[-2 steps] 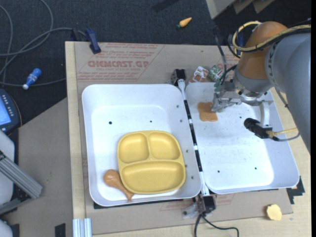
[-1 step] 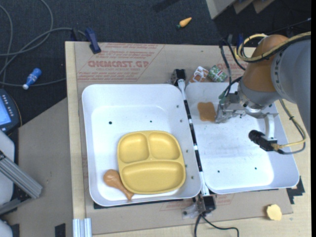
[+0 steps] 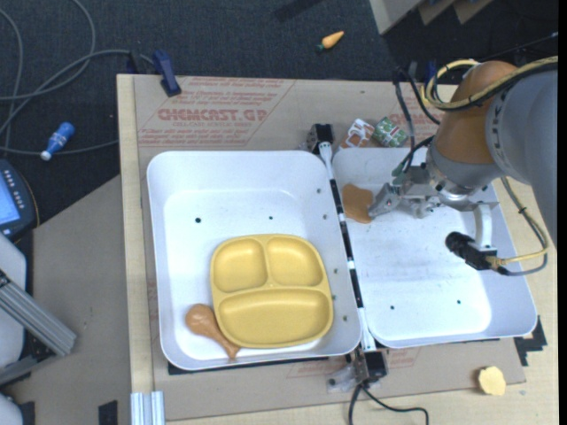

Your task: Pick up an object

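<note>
while the bench [image 3: 221, 104] spreads its printed cardboard top under everything, the grey arm [image 3: 523, 122] comes in from the right, its orange band sitting above the wrist. two shallow white bins lie side by side on the bench: the left bin [image 3: 177, 193] and the right bin [image 3: 443, 308], touching along their inner rims. a yellow divided plate [image 3: 270, 290] with three compartments lies flat in the lower part of the left bin. just beside its lower left corner, touching its edge, lies a tan drumstick-shaped toy [image 3: 211, 326] against the bin's front wall. the jaws [image 3: 390, 200] hang low over the upper left part of the right bin, pointing toward the shared rim; whether they are wide or narrow i cannot tell, since the metal parts blur together. just beside them, against the right bin's left wall, lies a brown flat object [image 3: 356, 204]; it looks close to the tips, but nothing shows it held between them. behind the right bin's far rim lies a small crumpled packet [image 3: 379, 132] on the bench. a yellow lump [image 3: 491, 380] sits on the bench near the front right corner. off the bench, on the dark floor [image 3: 221, 16], lie a small blue bottle [image 3: 58, 139] at left and an orange bit [image 3: 331, 39] at top.
</note>
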